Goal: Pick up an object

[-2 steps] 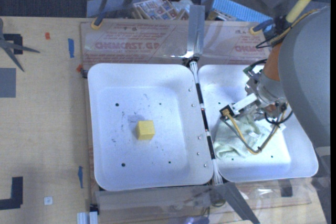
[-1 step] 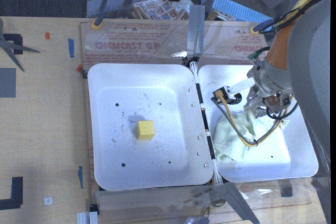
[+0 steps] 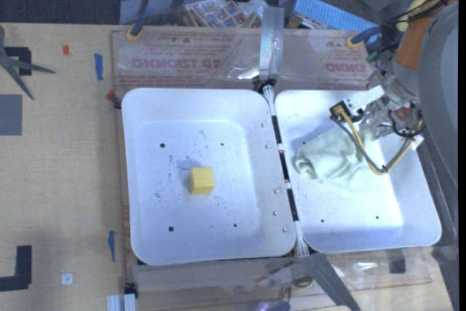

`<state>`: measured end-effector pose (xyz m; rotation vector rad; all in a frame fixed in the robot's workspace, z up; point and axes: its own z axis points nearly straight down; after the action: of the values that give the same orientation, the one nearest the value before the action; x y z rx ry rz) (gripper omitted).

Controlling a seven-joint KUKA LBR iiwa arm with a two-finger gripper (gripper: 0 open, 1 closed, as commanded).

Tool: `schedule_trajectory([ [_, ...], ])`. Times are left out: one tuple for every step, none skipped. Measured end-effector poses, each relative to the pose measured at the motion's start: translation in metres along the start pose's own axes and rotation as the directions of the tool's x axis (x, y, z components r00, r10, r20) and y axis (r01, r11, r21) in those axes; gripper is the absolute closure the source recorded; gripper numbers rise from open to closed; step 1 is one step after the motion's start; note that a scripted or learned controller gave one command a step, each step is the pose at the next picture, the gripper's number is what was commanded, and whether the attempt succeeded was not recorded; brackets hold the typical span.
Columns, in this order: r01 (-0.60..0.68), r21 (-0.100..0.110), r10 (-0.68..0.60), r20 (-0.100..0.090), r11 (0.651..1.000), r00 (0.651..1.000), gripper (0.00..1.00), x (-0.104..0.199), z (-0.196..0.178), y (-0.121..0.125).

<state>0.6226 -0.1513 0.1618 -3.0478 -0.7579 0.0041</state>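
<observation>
White cloth [image 3: 329, 155] lies lengthwise toward the claw [image 3: 370, 124], whose grip is unclear.

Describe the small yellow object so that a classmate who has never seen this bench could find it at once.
Two shallow white bins sit side by side on the bench. Look in the left bin, near its middle: the yellow block lies there alone. It is small, hard-edged and bright, unlike the pale crumpled cloth in the right bin.
</observation>
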Motion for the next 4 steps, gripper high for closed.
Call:
schedule_trajectory([
  [-0.278, -0.003, 0.278, -0.007, 0.961, 0.961, 1.00, -0.041, 0.072, 0.009],
  [-0.239, 0.007, 0.239, -0.010, 0.971, 0.971, 1.00, -0.113, 0.072, 0.018],
  [-0.097, 0.000, 0.097, -0.015, 0.995, 0.995, 1.00, -0.154, 0.072, -0.004],
  [-0.179, 0.001, 0.179, -0.001, 0.984, 0.984, 1.00, -0.085, 0.064, 0.026],
])
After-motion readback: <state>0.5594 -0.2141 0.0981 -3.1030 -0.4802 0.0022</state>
